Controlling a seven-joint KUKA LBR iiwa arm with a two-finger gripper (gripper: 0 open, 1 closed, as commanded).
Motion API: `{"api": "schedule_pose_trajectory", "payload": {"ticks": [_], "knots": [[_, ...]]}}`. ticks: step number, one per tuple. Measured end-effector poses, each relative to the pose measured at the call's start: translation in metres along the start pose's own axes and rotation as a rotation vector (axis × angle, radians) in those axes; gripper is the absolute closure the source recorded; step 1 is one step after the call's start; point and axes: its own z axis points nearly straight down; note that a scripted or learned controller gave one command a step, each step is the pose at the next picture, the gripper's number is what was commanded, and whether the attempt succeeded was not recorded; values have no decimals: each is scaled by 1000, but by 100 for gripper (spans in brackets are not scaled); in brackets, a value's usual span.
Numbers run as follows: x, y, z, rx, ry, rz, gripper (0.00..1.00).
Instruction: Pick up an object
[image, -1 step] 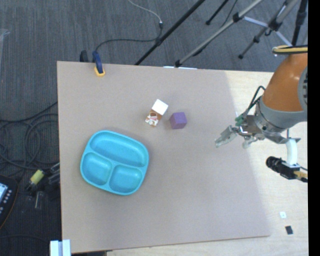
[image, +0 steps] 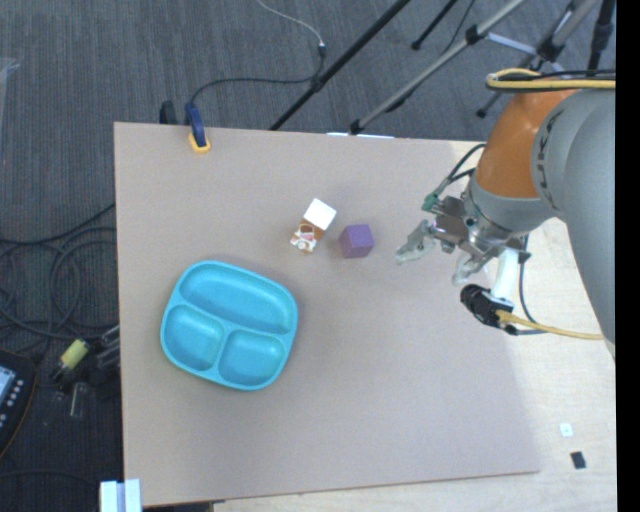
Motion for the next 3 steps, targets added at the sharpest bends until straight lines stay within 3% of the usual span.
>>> {"api": "schedule_pose_trajectory", "payload": {"ticks": [1, 2, 3], "knots": [[93, 3, 6, 0, -1, 100, 0], [43, 14, 5, 0, -3, 180, 0], [98, -3, 6, 2, -2, 222, 0]]}}
